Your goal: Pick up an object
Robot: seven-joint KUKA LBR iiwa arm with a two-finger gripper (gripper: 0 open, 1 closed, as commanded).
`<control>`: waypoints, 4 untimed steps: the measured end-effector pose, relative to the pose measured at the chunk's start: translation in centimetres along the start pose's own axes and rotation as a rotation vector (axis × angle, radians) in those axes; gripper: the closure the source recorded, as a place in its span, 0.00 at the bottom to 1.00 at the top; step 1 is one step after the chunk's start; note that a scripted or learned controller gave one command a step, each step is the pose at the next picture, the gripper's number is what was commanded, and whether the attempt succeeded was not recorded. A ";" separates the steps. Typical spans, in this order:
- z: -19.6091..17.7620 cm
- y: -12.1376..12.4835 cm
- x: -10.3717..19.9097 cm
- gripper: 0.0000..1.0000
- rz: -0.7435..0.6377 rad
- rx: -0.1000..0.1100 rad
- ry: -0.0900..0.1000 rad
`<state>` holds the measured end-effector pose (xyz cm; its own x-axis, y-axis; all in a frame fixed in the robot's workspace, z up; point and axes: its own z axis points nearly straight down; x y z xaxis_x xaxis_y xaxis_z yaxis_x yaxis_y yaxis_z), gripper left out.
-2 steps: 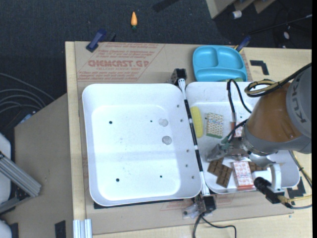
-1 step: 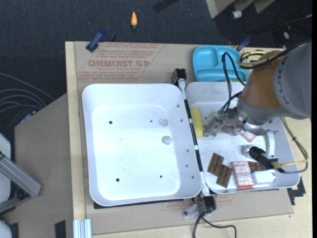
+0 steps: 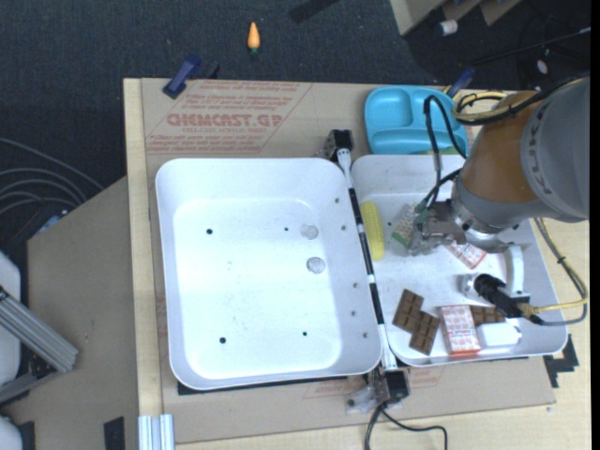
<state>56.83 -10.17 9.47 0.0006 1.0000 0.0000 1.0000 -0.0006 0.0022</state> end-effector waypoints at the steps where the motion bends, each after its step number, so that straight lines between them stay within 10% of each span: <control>1: 0.0 0.0 0.0 0.00 0.000 0.000 0.000; 2: 1.0 9.6 1.0 0.00 -0.001 0.001 0.000; 4: 1.0 9.8 0.9 0.00 -0.002 0.001 -0.001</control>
<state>66.67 -9.25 8.50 -0.0009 1.0000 -0.0010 1.0000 0.0009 0.0010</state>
